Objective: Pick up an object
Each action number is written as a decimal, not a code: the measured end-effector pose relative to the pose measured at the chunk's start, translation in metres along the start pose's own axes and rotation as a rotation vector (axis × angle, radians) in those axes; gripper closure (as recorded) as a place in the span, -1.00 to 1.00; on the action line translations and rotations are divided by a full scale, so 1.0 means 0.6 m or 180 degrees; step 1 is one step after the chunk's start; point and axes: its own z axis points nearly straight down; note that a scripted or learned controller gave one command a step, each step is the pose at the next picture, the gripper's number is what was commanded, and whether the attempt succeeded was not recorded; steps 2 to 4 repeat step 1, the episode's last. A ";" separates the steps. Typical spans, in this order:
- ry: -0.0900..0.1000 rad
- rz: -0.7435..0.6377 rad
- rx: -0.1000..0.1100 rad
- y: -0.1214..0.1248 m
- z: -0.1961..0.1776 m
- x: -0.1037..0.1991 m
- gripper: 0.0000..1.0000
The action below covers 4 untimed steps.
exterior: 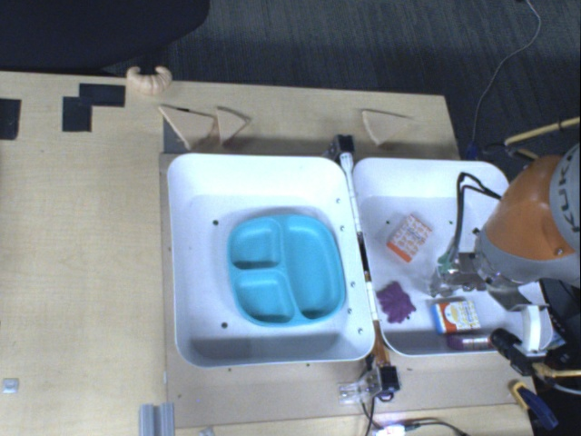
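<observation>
- Nearest the lens: the arm (536, 221), a smooth grey casing with a glossy orange band, rising above the right bin (399, 166).
- Gripper (451, 278): dark metal, low inside the right bin. Whether it is spread, pressed together or pinching anything cannot be told; it is small and partly masked by the wrist and a black cable.
- Carton (457, 315): a small flat rectangular box, orange and white printed card, lying just beside the gripper on the side towards the bin's near wall. It is judged the likeliest object to pick.
- Marker-like stick (467, 341): a slim, dark red-purple cylinder, just past the carton from the gripper, against the near wall.
- Purple cluster (396, 302): lumpy and matt, near the gripper on the side away from the arm.
- Patterned packet (409, 237): a flat orange-and-white rectangle, farther from the gripper, towards the bin's far wall.
- Blue tray (286, 266): smooth moulded plastic with three compartments, well apart from the gripper, in the left bin (195, 198).
- Step in hand (judged): the approach or grasp attempt, with nothing visibly lifted.
- Next move (judged): centring over the carton's narrow sides before closing, then a straight lift clear of the stick.
</observation>
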 end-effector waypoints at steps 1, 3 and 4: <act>0.0000 0.0000 0.0001 0.000 0.000 0.000 -1.00; 0.0000 0.0000 0.0001 0.000 0.000 0.000 -1.00; 0.0000 0.0000 0.0001 0.000 0.000 0.000 -1.00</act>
